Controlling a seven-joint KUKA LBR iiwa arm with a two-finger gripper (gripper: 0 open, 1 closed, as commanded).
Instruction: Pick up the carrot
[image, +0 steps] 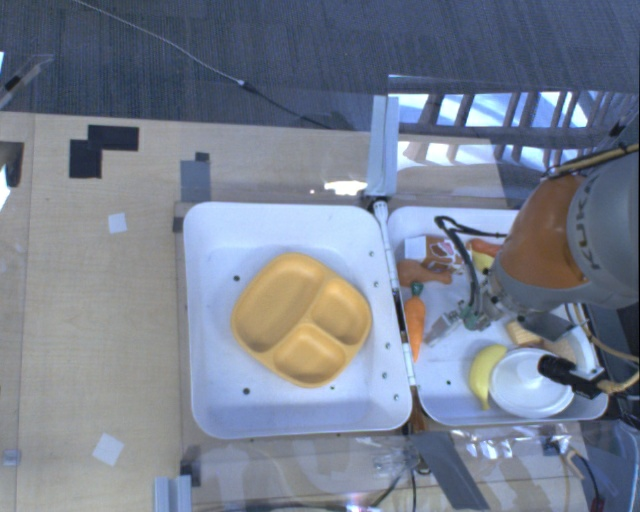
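Camera view: carrot (414, 322) lies along the left wall of the right bin (440, 400), green tip toward the far side, orange tip pointing near. Gripper (452, 322) sits just right of it, fingers spread, nothing between them. Yellow divided plate (301, 318) in left bin (215, 400). White bowl (527, 380) at the right bin's near-right corner.

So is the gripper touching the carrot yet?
Apart. In the camera view the gripper sits right of the carrot, with a strip of white bin floor showing between them.
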